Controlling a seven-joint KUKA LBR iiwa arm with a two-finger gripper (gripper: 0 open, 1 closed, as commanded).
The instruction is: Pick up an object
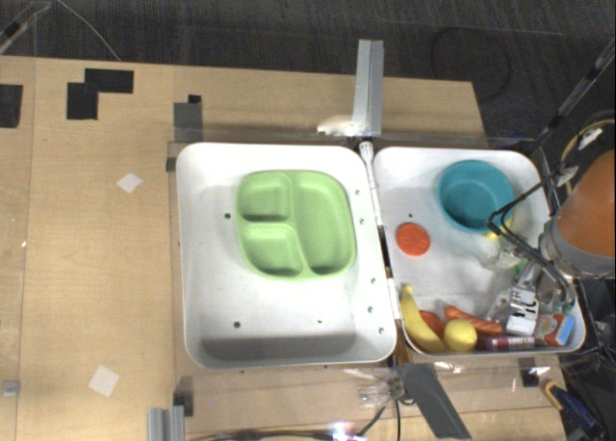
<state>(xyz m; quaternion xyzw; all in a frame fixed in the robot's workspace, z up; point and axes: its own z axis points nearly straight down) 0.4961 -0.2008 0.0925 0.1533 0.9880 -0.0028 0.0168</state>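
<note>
Gripper (523,306) is low in the near-right corner of the right bin (423,165), down among the clutter; whether it's wide or narrow, can't tell from this view, too much cabling and glare around it, and nothing is seen held.

Likely targets sit just left of it along the bin's near wall: a banana (416,319), a yellow lemon-like piece (461,335) touching it, an orange carrot-like piece (464,315) behind, and a dark red stick-shaped item (500,342) beside the gripper. All look like toy food, so prob. light, stiff plastic, smooth and a bit slippery; not fragile.

Best hold, imo: banana across its mid-body, where it's narrowest; the lemon piece is round and may squirt out. The pieces crowd each other and the wall, so room to close is tight.

Elsewhere: an orange disc (414,239) lies flat mid-bin, hard to pinch. A teal bowl (474,193) stands at the far end, takeable by the rim. Left bin (207,237) holds a green divided tray (294,223), well apart from the arm. Both bins sit on the desk (87,266).
</note>
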